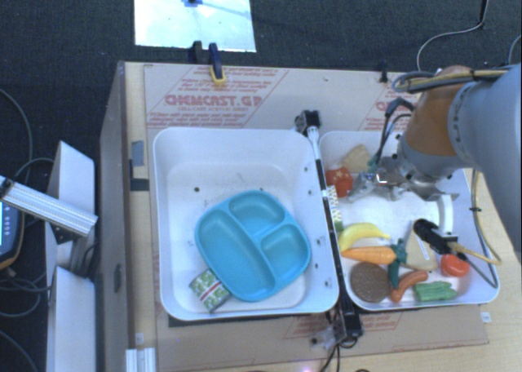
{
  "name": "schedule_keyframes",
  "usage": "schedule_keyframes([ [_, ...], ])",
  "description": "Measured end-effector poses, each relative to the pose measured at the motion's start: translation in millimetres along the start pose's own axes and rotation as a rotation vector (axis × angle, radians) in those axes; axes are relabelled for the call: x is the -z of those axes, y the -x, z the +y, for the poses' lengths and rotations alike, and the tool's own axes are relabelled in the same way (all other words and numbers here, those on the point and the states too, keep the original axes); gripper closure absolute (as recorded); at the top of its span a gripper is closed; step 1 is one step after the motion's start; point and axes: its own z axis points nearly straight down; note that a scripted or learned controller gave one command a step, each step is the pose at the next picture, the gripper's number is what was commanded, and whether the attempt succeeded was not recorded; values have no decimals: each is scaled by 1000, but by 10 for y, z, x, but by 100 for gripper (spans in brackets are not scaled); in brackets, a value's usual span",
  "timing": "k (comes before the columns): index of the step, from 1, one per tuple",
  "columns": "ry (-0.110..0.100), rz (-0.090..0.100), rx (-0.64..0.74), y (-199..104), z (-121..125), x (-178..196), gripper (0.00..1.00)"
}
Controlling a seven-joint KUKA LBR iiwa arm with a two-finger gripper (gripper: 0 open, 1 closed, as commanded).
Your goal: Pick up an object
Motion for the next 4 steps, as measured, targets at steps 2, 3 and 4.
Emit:
schedule_keyframes([
  [2,-26,6,-1,-141,619,0,0],
  [3,-25,4,4,-141,623,101,100],
  [4,3,1,2,-829,-55,1016,100],
])
